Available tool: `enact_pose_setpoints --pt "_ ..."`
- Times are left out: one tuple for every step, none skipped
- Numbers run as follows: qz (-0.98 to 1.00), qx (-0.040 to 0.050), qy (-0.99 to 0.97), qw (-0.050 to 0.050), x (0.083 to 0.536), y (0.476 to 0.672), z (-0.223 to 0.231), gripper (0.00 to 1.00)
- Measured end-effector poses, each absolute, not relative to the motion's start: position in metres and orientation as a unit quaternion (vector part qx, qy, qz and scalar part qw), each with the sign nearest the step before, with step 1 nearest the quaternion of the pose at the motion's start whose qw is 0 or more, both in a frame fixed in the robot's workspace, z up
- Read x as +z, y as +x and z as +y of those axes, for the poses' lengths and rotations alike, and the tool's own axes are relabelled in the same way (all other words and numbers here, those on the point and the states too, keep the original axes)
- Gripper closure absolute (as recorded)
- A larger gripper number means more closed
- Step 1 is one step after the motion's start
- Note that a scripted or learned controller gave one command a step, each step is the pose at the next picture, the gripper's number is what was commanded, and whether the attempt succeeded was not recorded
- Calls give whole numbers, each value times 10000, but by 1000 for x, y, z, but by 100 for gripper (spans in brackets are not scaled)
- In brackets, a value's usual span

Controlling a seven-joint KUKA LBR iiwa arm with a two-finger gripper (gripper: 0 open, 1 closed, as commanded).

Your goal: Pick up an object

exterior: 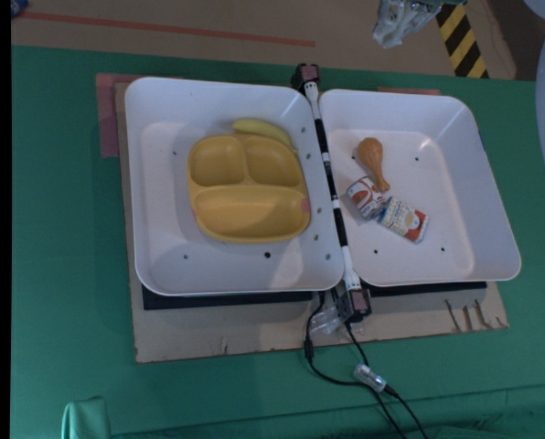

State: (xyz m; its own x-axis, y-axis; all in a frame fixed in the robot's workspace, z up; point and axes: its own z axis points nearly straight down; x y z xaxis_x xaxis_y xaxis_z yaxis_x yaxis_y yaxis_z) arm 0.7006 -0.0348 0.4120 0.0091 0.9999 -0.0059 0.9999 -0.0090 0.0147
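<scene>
The right bin [455, 126] holds a brown toy chicken drumstick [374, 160] and, just below it, a small red and white can [365, 196] lying next to an orange and white packet [403, 219]. In the left bin [163, 108] sits a yellow three-part plate [245, 187] with a yellow banana [261, 131] along its far rim. My gripper [396, 21] hangs high at the top of the view, beyond the right bin's far edge and well away from every object. Nothing shows between its fingers.
A black and white divider strip [327, 181] runs between the two bins. Cables and a small connector [368, 378] lie on the green bench in front. A yellow and black hazard strip [463, 39] marks the floor behind the gripper.
</scene>
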Motion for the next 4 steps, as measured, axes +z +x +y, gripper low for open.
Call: enact_pose_setpoints --pt "7037 30 7104 77 431 700 -61 100" --pt "7047 13 7094 52 407 700 -59 100" --pt "7046 9 7096 52 352 701 -54 100" --pt "7046 11 7096 55 352 701 -54 0"
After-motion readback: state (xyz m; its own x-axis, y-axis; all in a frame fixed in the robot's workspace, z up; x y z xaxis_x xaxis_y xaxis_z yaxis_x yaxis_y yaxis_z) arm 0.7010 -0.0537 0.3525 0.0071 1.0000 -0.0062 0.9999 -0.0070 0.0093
